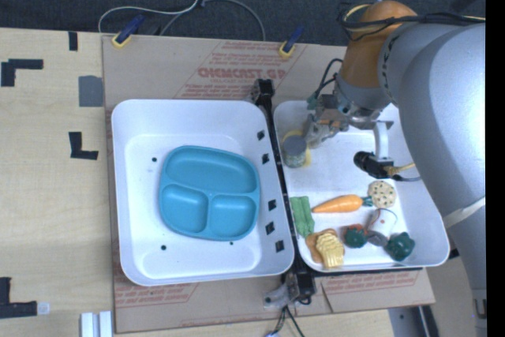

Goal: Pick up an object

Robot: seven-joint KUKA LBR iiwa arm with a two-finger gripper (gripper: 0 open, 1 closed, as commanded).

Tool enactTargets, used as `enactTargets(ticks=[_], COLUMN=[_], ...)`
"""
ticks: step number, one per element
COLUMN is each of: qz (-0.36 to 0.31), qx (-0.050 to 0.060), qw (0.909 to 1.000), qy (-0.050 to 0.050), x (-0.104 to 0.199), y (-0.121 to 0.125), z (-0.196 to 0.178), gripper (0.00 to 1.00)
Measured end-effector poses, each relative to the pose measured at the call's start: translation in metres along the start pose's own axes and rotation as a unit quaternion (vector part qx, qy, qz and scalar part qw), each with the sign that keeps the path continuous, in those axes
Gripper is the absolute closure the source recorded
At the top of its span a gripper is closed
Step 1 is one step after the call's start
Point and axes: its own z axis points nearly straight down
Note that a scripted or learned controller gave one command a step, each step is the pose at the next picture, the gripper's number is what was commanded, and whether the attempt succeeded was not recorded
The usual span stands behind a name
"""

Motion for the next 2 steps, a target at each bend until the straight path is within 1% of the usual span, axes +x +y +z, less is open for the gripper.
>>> enactTargets(ticks=[1,2], qz=[0.000,-0.001], qx=[-0.002,-0.003], qw=[1.0000,1.0000], qy=[-0.001,0.001], x=[0.0000,-0.0012], y=[0.0009,0.0018], z=[-0.0004,0.0092], gripper=[0.00,0.00])
